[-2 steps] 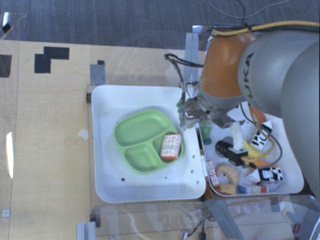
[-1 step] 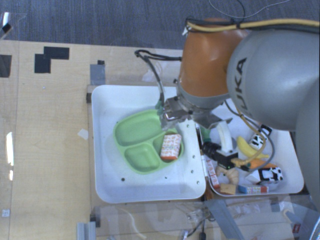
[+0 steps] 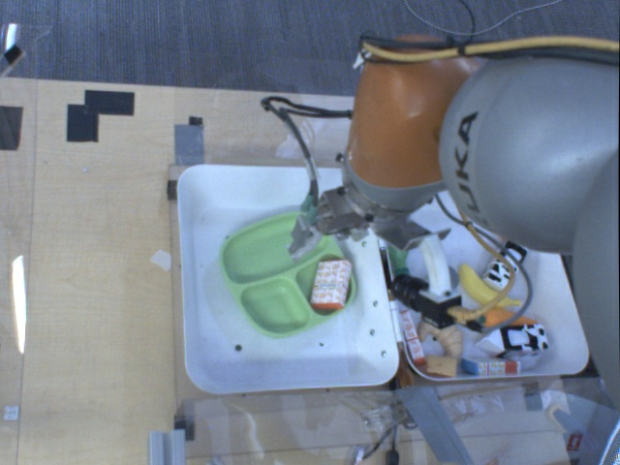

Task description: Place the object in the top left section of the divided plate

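Note:
A green divided plate lies in the left white bin. A small white and orange patterned box stands on the plate's right section, near its right rim. My gripper hangs over the upper right part of the plate, just above and left of the box, with nothing visibly in it. The arm's orange band and grey wrist hide the plate's far right edge. The plate's upper left section and lower section are bare green.
The right bin holds several items: a yellow banana, a white bottle, a black and white piece and small packets. A cable loops above the left bin. Pale bench surface lies to the left.

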### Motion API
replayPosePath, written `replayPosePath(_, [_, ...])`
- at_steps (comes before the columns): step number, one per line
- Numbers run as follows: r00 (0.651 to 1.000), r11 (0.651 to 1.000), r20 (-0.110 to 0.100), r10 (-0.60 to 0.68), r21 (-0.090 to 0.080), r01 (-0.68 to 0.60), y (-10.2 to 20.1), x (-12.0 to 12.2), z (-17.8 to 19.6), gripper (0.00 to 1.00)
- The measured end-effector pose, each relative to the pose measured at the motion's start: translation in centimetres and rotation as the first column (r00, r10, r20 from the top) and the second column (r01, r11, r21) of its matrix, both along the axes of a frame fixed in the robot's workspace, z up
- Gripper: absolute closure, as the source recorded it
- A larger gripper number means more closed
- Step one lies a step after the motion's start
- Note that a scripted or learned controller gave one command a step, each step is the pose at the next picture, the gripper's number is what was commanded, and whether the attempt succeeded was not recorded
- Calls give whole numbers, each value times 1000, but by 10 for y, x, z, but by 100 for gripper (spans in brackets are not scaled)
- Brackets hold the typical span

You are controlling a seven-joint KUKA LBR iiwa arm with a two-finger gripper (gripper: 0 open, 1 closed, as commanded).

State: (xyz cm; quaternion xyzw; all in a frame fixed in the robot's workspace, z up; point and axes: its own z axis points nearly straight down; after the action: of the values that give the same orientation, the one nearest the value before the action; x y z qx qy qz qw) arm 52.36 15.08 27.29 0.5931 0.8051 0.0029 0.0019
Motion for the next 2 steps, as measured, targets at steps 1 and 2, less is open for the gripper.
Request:
replayPosePath(1, [1000, 1000, 5, 6, 1, -6, 1, 1, 11, 100])
replayPosePath(2, [1000, 1000, 0, -23, -1, 23, -31, -13, 38, 100])
